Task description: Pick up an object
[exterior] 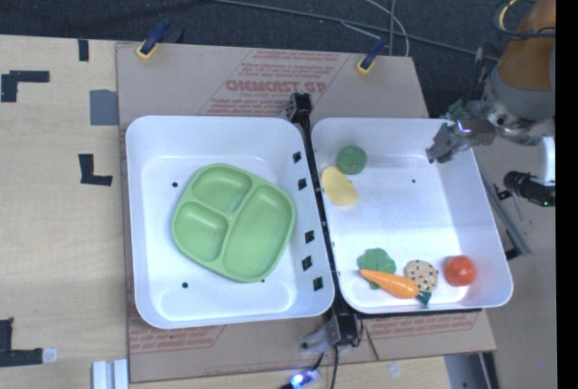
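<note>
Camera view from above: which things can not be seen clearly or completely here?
- Two-finger gripper, at the right bin's far rim: small and blurred, so finger opening is unreadable.
- Grey arm with orange band: cut off by the right edge.
- Round speckled cookie-like toy: too small to identify; the orange carrot toy covers its lower left.
- Green leafy toy: partly behind the carrot.

Fixed cam above bench, angled down; both bins [135, 225] visible; mid-range, seemingly.
</note>
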Controlling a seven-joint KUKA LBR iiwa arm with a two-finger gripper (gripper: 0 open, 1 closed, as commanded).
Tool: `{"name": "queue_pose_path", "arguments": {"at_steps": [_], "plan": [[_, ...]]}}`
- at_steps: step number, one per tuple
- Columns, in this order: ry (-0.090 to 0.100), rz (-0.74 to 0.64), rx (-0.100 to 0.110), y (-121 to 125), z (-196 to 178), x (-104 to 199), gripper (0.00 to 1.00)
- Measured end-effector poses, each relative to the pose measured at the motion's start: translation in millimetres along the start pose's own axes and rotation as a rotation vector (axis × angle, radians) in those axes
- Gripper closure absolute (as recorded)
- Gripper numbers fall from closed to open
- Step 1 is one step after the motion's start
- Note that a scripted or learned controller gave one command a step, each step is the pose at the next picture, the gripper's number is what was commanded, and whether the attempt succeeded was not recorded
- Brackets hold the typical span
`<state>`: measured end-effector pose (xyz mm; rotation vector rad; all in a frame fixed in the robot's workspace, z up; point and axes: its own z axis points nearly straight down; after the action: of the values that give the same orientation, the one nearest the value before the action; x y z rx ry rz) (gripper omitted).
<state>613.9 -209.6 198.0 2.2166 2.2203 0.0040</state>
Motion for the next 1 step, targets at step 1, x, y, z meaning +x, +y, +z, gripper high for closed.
{"name": "queue_pose_path", "arguments": {"at_steps": [1], "plan": [[0.0, 0.0, 0.001, -3.9, -44.2, 0.6, 1.0]]}}
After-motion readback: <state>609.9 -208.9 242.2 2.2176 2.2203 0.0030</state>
